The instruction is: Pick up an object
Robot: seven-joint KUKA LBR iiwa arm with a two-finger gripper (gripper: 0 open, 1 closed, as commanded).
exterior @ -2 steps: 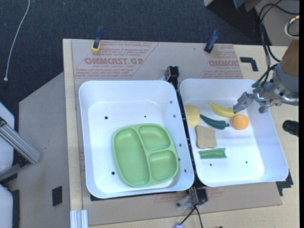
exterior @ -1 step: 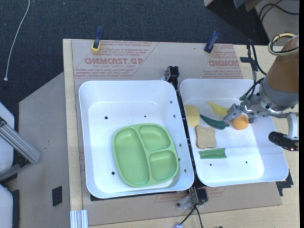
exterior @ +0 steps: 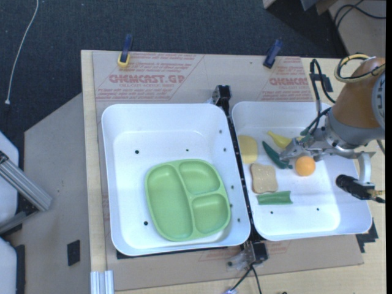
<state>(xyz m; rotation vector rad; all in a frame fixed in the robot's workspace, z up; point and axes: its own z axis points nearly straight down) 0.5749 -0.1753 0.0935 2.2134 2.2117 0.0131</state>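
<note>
1. Plainly, we had our gripper [exterior: 298, 152] low in the right bin [exterior: 306, 225], its tip crowded among an orange ball [exterior: 305, 166], a dark green pepper [exterior: 275, 154] and a yellow piece [exterior: 279, 139].
2. We could not tell how the hand was set, wide or narrow: the wrist and cables hid it from above, and nothing showed plainly as held.
3. We judged the ball the likeliest target, since it lay just beside the tip, touching or nearly so; the pepper lay just to the tip's other side.
4. To do the grasp well, we reckoned the tip should be centred over one thing alone. A ball rolls away if pinched off-centre, so the squeeze should cross its widest part.
5. We saw a risk in the crowding: closing there could catch the pepper too, or shove the ball toward the bin's wall.
6. We noted the other things lay apart from the tip: a pale yellow lump [exterior: 247, 148] by the divider, a slice of bread [exterior: 264, 178] below it, and a green strip [exterior: 274, 197] nearer the front.
7. We left the left bin [exterior: 122, 133] alone; it bore a green tray [exterior: 187, 198], well apart from the arm.
</note>
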